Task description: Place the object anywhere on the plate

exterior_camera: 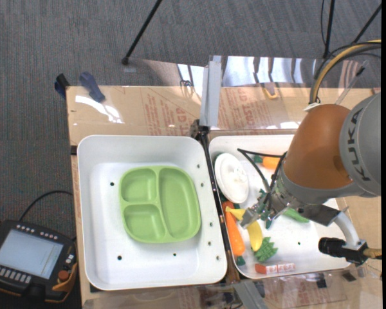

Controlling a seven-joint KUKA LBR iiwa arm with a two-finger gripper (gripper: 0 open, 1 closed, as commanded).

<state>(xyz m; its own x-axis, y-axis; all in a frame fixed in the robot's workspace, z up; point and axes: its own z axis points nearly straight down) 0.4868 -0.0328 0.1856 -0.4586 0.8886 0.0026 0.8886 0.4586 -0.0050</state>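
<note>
The gripper (252, 216) hangs low over the toy food heaped at the right bin's (345, 234) left edge, near the yellow banana (255, 235) and orange carrot (235, 235), grip unreadable from here, while the green divided plate (159, 204) waits mid-left bin (96, 172).

Plate (159, 204): matt green plastic. Bins (96, 172): smooth white plastic, slight sheen. Surface (148, 111): brown cardboard under glossy film. Floor (51, 31): grey carpet.
</note>
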